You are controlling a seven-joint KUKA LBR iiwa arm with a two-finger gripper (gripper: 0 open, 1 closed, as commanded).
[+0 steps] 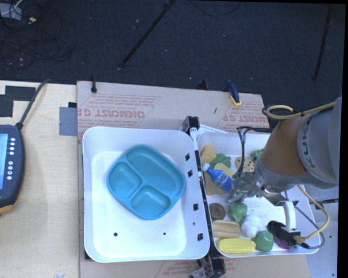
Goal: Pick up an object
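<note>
Crowding right bin, toys against rim, pincer among them.

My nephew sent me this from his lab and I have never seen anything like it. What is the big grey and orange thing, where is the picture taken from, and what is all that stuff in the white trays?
The picture comes from one camera fixed above the bench, looking down at a slant. The grey and orange shape is a robot arm reaching in from the right. Its end effector, the grasping part, is down in the right white bin, among small toy-like things: a blue bottle, a green piece, a yellow corn cob, a tan bread-like piece and a brown disc. I cannot tell from here whether it holds anything. The left white bin holds a blue divided plate. At the far left lies a handheld control pad with a screen.
</note>
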